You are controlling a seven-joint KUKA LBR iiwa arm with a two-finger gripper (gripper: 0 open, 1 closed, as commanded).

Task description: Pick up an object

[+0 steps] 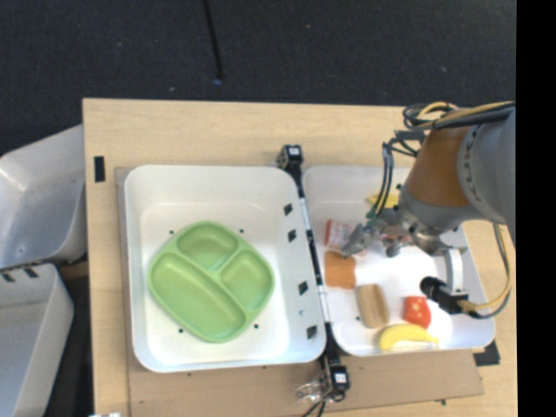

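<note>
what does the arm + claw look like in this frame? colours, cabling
The arm is grey with a rounded casing and a broad orange band above the wrist. Thin cables, some yellowish, loop out around the orange section and run along the arm's upper edge; another dark cable trails down its right side. The claw is small, grey metal, with dark fittings behind it. No markings are legible.

We see a green divided plate lying in the left bin. In the right bin, taking the orange block as reference: gripper just above it, tan block below-right, red object and banana farther right, a red-and-white packet just above.
</note>
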